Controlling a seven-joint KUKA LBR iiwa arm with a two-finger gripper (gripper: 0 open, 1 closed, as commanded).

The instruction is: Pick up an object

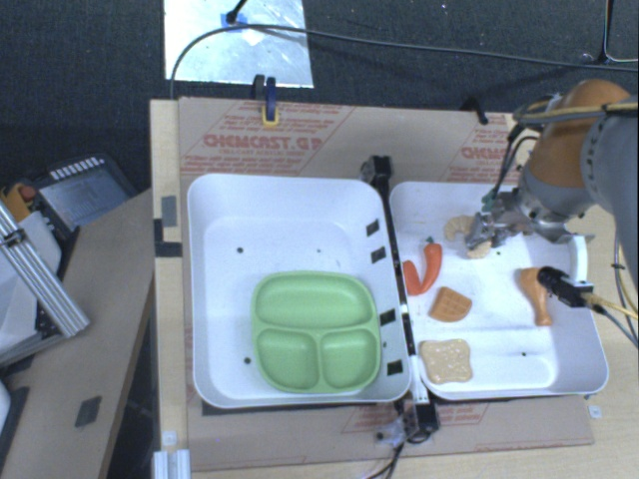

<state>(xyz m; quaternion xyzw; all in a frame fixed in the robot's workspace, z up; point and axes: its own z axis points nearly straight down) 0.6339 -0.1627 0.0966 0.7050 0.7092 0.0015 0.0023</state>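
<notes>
In the right bin point(519, 372) lie several toy foods. A red chili point(431, 264) and a small orange piece point(410, 278) sit by the left wall. An orange cracker point(450, 305) and a slice of toast point(446, 360) lie nearer the front. A brown drumstick point(535, 293) rests at the right. A pale round biscuit point(457, 229) lies at the back. My gripper point(484, 236) is low over the biscuit's right edge, with part of the biscuit hidden beneath it.
The left bin point(225, 228) holds a green divided plate point(316, 329). A black divider with clips point(384, 238) runs between the bins. The arm's grey body point(579, 168) hangs over the right bin's back right corner, with cables beside it.
</notes>
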